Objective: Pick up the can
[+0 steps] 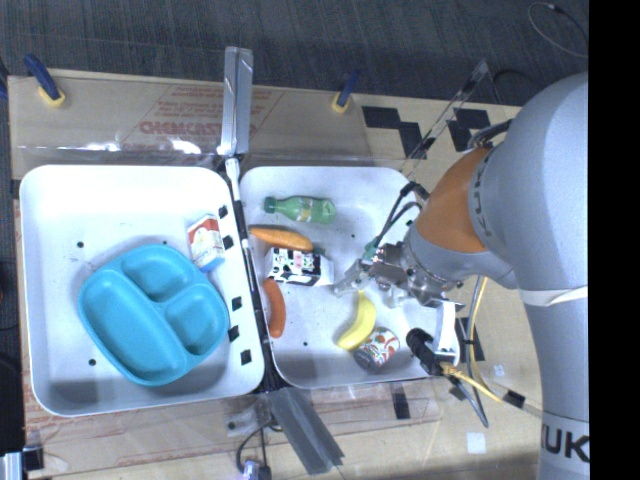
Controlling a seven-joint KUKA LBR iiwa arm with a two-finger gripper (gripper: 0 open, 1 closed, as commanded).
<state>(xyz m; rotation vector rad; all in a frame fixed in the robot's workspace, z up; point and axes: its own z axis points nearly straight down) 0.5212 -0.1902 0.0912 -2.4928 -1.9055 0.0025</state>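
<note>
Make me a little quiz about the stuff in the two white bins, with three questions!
1. True or false: the can lies in the same bin as the blue plate.
2. Which thing lies right beside the can? A) bottle B) banana C) carton
3. Fill in: the green bottle lies in the ___ bin as the camera sees it.

Key:
1. False. The can is in the right bin, near its front edge; the plate is in the left bin.
2. B, the banana.
3. Right.
</note>
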